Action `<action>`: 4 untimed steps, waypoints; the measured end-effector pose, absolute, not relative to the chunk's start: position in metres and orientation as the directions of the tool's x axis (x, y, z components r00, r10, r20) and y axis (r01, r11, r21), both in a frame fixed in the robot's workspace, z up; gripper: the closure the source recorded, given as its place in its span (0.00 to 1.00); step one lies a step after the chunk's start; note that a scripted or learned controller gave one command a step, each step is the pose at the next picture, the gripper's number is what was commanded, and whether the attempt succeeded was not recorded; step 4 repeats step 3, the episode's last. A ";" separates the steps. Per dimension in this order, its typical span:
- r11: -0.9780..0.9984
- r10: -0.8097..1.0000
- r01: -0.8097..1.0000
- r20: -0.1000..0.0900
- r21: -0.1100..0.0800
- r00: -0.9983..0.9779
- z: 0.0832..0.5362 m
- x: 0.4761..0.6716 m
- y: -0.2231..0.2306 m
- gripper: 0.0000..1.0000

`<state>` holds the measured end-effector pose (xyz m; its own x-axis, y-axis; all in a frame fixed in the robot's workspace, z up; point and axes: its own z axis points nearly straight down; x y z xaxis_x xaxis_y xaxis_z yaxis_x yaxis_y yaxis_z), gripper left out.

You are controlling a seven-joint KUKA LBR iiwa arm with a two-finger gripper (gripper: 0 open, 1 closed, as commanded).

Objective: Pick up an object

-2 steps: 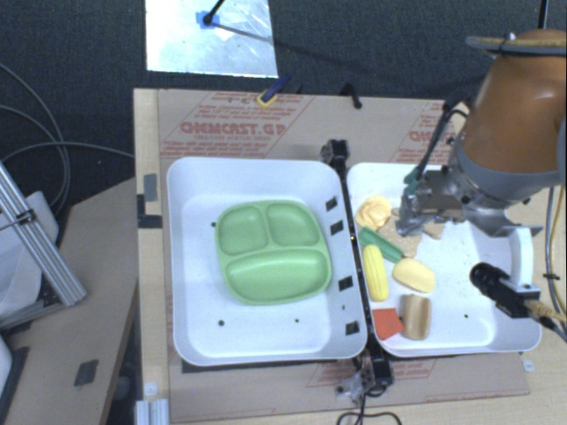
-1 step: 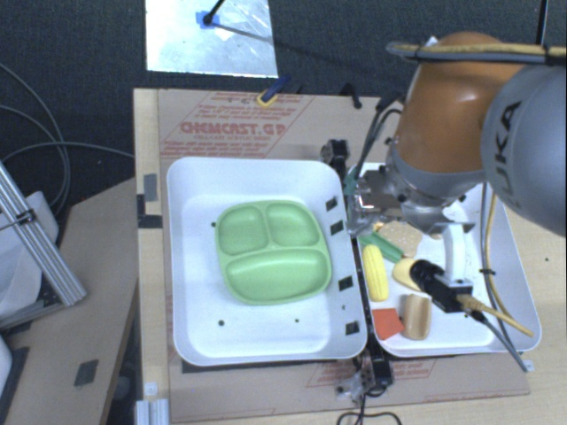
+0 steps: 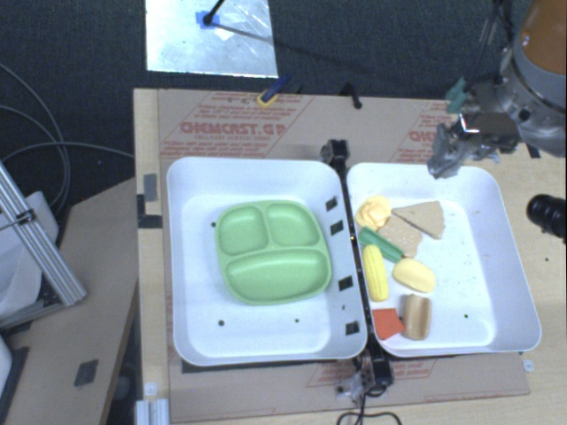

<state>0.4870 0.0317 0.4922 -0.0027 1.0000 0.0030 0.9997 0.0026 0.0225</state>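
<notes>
The right bin (image 3: 496, 264) holds several toy foods along its left side: a pale yellow lump (image 3: 374, 210), two tan bread slices (image 3: 419, 219), a green bean (image 3: 381, 242), a corn cob (image 3: 376, 271), a yellow potato shape (image 3: 414, 275), a red block (image 3: 386, 323) and a brown roll (image 3: 415, 316). My gripper (image 3: 446, 160) hangs above the bin's far edge, up and to the right of the bread. Nothing shows between its fingers.
A green divided plate (image 3: 270, 251) lies in the left bin (image 3: 190, 237). A black divider with clips (image 3: 347, 237) runs between the bins. Cardboard covers the bench, and a shiny metal sheet (image 3: 208, 25) lies beyond it.
</notes>
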 end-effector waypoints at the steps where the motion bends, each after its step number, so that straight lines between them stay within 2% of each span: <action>1: 0.008 1.000 1.000 0.000 -0.005 -0.008 0.386 0.495 0.072 1.00; 2: 0.005 1.000 1.000 0.000 0.002 -0.005 0.392 0.496 0.070 0.00; 3: 0.011 1.000 1.000 0.001 0.006 -0.011 0.403 0.496 0.070 1.00; 4: 0.011 1.000 1.000 0.001 0.006 -0.011 0.403 0.496 0.070 1.00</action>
